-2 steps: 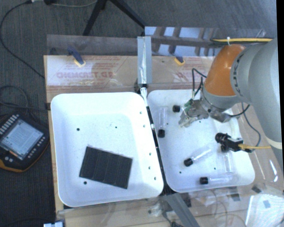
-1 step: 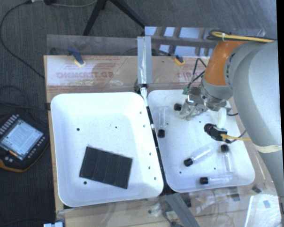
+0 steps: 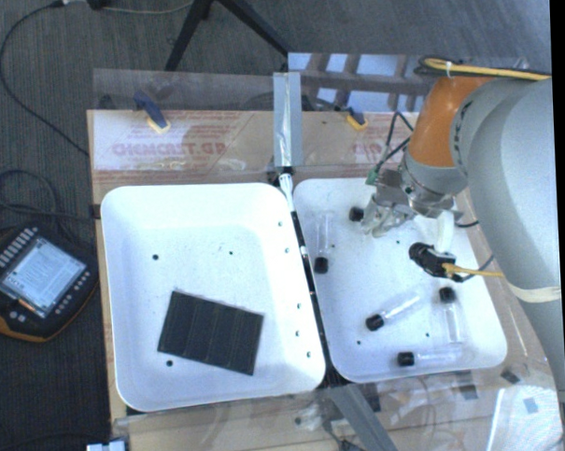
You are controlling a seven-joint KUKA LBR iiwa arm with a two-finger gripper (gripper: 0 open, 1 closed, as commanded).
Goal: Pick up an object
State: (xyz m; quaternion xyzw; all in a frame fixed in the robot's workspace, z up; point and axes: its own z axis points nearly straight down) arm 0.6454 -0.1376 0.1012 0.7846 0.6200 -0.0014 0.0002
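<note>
White plastic on both halves of the worktop [image 3: 195, 149]: two shallow bins set edge to edge.

In the left white bin [image 3: 199, 233], toward the near side, a flat black ribbed rectangular panel [image 3: 211, 332], lying flat on the floor of the bin and slightly askew to its walls.

Over the far end of the right white bin [image 3: 346, 296], reaching in from the right, the grey arm with an orange band [image 3: 504, 163]. At its tip the hand [image 3: 387, 217], low over the bin floor near the far wall. Cannot tell whether open, closed or gripping anything.

Just left of the hand, a small round black piece [image 3: 356, 213] on the bin floor.

Along the left wall of the same bin, a first clear plastic tube [image 3: 319, 237], black cap at its near end. Near the middle, a second clear plastic tube [image 3: 396, 308], lying at a slant, black cap toward the near left. Toward the right wall, a third clear plastic tube [image 3: 449, 320], black cap at its far end. Along the near wall, a fourth clear plastic tube [image 3: 430, 355], black cap at its left end. All four lying apart from the hand.

On the dark floor left of the worktop, an orange-edged handheld controller with a lit screen [image 3: 37, 277].
</note>
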